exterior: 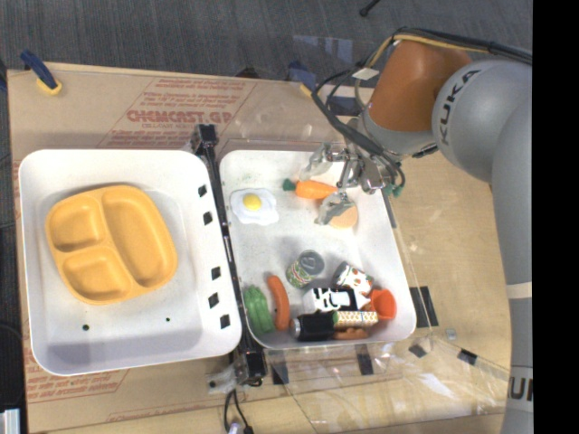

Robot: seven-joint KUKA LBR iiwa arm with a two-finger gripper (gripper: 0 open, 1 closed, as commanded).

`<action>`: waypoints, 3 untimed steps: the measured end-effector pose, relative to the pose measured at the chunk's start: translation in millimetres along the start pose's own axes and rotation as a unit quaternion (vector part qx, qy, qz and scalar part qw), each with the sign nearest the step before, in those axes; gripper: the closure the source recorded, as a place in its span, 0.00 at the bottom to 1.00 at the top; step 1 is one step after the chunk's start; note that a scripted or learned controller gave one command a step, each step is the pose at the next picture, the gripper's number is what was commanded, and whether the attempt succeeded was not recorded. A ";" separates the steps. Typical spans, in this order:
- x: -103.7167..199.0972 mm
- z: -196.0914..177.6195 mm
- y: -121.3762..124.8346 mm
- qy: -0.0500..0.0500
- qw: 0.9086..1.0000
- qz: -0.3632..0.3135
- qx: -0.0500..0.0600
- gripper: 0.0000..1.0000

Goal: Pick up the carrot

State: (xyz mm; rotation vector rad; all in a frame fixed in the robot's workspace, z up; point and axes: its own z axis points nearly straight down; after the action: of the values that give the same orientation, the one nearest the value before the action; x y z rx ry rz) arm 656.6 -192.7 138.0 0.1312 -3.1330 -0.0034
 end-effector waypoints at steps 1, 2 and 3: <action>-4.9 39.9 -3.4 -0.009 1.000 -0.017 0.004 0.00; -5.9 30.3 -0.8 -0.010 1.000 -0.019 0.003 1.00; -0.6 34.3 -14.1 -0.003 0.977 -0.214 0.000 1.00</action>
State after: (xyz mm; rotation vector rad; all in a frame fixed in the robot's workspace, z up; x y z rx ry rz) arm 658.2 -206.6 103.6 0.8004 -3.0394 -0.0050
